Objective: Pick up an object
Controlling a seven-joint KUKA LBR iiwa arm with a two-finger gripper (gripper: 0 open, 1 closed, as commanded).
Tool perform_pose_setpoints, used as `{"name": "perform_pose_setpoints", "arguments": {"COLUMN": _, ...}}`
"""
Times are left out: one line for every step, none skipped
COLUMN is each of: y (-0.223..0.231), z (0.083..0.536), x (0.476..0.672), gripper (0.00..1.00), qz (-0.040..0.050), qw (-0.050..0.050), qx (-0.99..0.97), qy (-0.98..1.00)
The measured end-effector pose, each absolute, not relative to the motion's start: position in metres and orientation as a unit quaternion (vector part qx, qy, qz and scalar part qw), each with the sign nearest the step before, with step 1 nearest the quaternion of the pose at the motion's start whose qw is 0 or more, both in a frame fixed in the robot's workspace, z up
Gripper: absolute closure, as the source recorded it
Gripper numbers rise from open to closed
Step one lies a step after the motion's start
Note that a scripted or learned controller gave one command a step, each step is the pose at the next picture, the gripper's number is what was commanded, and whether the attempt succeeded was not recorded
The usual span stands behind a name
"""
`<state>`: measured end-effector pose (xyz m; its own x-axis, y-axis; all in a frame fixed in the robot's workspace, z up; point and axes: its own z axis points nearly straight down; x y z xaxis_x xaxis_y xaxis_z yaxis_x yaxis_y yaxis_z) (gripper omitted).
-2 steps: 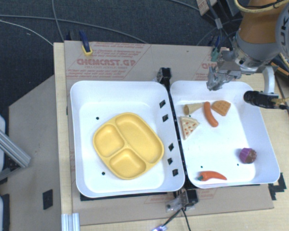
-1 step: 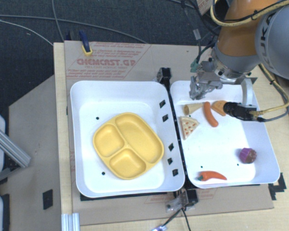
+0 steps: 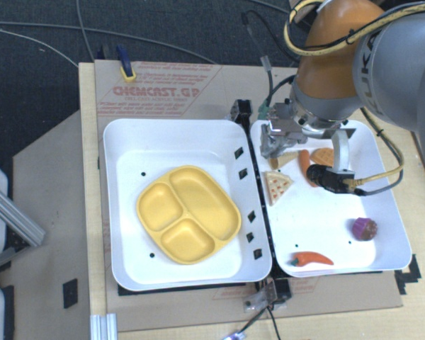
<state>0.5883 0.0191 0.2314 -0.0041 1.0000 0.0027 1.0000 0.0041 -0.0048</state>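
Camera view, looking down at a slant on the tabletop (image 3: 156,94), catalogue of items and hazards.

Left bin (image 3: 117,144): one yellow divided tray (image 3: 189,213), lying near the middle.

Right bin (image 3: 326,222): waffle wedge (image 3: 277,186) close to the inner wall; orange carrot piece (image 3: 304,160) and a tan biscuit-like piece (image 3: 324,156) crowded together near the far edge; purple object (image 3: 364,228) near the right wall; red chili pepper (image 3: 312,259) at the near edge.

Tool (image 3: 278,142): low over the far-left corner of the right bin, just above the crowded food pieces. Opening width cannot be told from this angle, and nothing is visibly gripped.

Hazards, as judged:
- Crowding at the far edge could let the tool catch two pieces, or shove one aside and close on nothing.
- Nearness to the inner wall and corner could lead to a strike on the rim.
- Black cable fitting (image 3: 333,180) trailing over the bin could sweep the waffle wedge or carrot piece out of place.
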Motion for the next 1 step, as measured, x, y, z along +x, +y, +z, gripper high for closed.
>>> {"name": "perform_pose_setpoints", "arguments": {"y": 0.0754, "z": 0.2211, "x": 0.5640, "gripper": 1.00, "qz": 0.0008, "qw": 0.003, "qx": -0.705, "qy": -0.709}}
